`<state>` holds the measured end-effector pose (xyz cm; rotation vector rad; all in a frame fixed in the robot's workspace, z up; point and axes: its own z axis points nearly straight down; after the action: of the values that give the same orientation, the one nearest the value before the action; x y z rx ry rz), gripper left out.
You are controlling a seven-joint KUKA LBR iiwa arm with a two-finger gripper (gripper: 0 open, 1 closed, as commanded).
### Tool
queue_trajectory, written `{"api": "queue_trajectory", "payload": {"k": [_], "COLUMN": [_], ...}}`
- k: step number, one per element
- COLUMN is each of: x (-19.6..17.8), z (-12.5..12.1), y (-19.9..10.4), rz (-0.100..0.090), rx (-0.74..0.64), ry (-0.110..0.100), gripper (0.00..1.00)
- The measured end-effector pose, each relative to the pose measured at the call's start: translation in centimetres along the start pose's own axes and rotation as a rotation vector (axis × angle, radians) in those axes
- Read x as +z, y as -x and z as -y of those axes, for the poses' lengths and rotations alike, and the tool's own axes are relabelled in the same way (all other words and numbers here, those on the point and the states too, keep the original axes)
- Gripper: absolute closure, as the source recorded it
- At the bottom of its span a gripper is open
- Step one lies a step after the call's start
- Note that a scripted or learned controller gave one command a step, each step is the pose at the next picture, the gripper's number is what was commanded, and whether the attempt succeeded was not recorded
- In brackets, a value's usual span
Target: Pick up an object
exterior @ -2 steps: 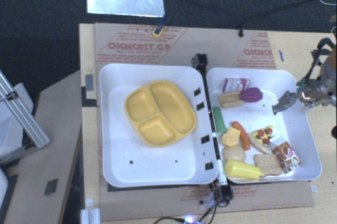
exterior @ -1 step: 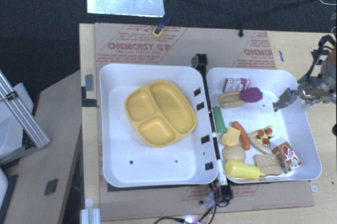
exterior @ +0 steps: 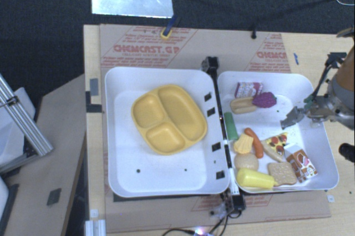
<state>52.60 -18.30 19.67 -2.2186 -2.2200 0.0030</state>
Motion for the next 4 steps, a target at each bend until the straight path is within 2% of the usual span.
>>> {"api": "queue_trajectory", "payload": {"k": [1,2,3,4], "x": [6.1,10.9,9.6,5.2], "z": [0.6,0.3,0.1,-0.3], "y": [0.2,0.2,0.3,0.1], "rz": [-0.001,0.001,0.002,0.003], "rx": [0.000,0.001,0.000,-0.004], "ry": [-0.001,0.010,0.017,0.009], "gripper": [0.00,0.00,1.00,1.00]}}
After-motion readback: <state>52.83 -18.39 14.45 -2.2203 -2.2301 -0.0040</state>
